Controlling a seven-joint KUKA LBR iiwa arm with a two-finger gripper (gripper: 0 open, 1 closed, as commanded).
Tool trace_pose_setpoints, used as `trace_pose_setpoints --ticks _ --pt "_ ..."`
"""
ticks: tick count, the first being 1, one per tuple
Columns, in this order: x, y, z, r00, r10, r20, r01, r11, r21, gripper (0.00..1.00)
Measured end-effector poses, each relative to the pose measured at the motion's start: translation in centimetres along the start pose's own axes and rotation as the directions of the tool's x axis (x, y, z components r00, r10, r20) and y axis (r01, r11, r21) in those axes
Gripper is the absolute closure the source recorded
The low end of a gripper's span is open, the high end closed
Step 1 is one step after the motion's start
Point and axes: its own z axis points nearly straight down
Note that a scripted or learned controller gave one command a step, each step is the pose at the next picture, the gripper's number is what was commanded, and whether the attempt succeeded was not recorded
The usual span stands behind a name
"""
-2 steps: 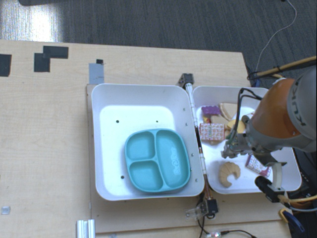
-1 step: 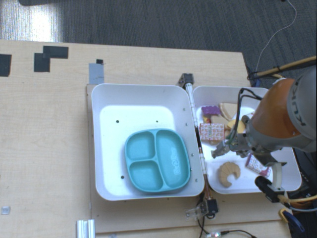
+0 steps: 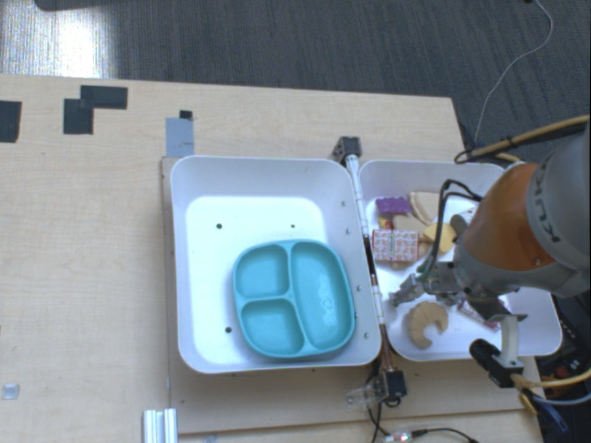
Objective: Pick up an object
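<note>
Nearest the camera in the right bin: a tan croissant-like piece on the floor. The gripper sits just above and left of it; wrist hardware hides the tips, so I cannot tell whether it is apart or together. Nothing visibly held. Judgement: to do the pick well, centre over one piece before closing, clear of the bin wall. Beyond: a patterned pink box, then a purple block. Left bin holds a blue divided tray.
</note>
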Motion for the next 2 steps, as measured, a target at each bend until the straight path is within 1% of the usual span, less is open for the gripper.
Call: trace_pose_setpoints --ticks 1,2 --pt "-0.04 0.23 -1.16 1.0 -0.003 0.002 0.003 1.0 -0.007 1.0" --pt "-0.03 0.22 -1.15 1.0 -0.002 0.002 0.002 1.0 -0.007 0.0"
